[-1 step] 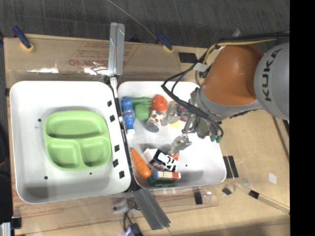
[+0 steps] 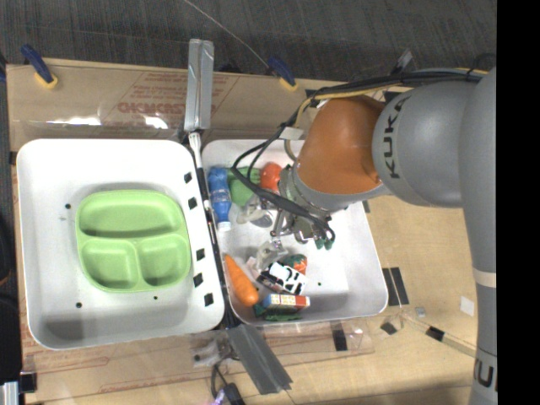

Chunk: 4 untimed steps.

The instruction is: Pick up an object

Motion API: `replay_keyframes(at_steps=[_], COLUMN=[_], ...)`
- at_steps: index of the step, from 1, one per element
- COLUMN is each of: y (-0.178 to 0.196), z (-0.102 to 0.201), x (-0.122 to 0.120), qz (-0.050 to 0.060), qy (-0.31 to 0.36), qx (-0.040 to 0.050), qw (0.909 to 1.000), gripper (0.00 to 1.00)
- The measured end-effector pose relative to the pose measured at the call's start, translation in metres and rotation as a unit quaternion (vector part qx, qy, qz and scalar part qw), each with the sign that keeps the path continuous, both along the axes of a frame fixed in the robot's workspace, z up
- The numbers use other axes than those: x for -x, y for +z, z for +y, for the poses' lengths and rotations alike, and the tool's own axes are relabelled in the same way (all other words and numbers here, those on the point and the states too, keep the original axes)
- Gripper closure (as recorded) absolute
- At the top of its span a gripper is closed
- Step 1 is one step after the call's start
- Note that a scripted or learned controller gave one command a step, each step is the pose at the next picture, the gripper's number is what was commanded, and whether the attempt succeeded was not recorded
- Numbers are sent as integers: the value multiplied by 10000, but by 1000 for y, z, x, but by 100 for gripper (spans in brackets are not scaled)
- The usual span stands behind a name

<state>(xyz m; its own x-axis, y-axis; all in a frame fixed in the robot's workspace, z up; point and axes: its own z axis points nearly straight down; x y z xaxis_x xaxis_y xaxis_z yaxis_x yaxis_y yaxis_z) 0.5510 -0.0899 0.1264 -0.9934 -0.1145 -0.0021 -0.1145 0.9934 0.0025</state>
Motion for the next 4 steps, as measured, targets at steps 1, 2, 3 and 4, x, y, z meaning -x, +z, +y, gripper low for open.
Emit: replay_keyframes(at_steps=[1, 2, 3, 4], y=[-35, -33, -33, -21], z=[-36, -8, -4, -3], x=[-52, -41, -107, -109], qz=[21, -4, -14, -34], qy=[-244, 225, 708, 718], qx=[13, 39, 20, 22], qw=[9997, 9997, 9975, 9974], gripper=[0, 0, 0, 100])
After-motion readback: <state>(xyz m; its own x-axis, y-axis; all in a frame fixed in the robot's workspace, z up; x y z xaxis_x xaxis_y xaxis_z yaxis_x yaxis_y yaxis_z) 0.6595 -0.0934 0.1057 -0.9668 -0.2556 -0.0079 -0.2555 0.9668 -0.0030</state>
